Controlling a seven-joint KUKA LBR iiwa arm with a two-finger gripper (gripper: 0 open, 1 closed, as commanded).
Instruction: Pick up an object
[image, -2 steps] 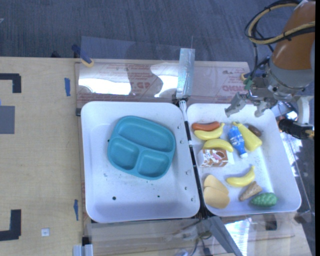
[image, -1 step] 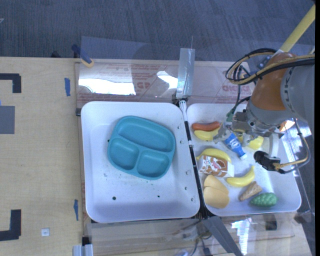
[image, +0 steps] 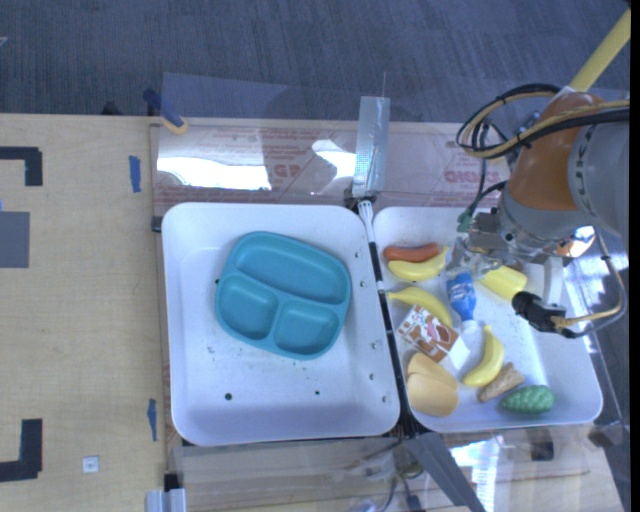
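Gripper (image: 478, 262) low over right bin (image: 580, 395) toys; blue tray (image: 284, 293) in left bin (image: 190, 330).

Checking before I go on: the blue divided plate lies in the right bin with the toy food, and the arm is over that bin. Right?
Not quite. The camera view shows the blue divided plate in the left bin; the toy food and the arm are at the right bin.
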